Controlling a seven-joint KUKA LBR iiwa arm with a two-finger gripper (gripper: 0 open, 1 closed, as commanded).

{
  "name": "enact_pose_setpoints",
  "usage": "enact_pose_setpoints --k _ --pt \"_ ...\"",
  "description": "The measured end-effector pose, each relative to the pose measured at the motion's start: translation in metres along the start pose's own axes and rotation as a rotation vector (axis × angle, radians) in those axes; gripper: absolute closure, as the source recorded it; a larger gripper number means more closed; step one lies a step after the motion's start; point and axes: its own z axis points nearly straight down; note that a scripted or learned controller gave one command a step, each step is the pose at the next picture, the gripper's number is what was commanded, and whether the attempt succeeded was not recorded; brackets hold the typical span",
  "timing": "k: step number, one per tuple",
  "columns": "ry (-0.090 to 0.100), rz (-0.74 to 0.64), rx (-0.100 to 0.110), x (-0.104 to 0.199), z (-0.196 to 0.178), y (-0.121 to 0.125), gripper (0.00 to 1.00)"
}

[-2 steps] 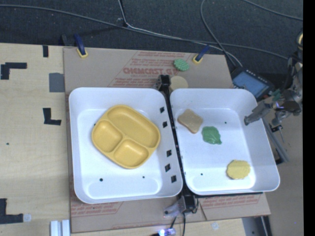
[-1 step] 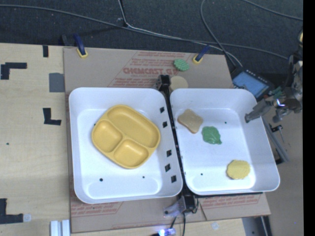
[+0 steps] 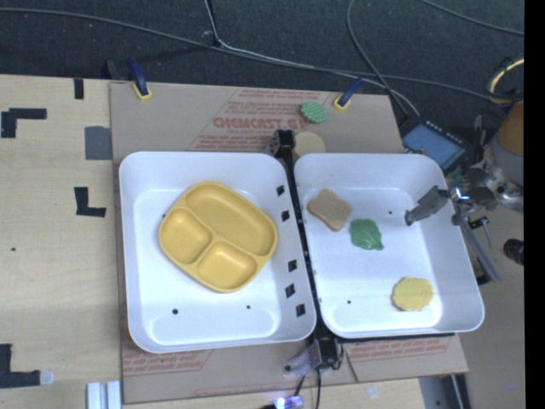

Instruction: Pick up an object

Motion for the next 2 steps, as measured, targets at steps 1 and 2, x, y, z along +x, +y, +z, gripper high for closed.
enact_pose_setpoints --k 1,2 --pt "-0.001 0.001 -0.001 -0.007 0.055 -0.007 0.0" --pt "0.0 -0.001 0.0 -0.003 0.1 -0.003 0.0"
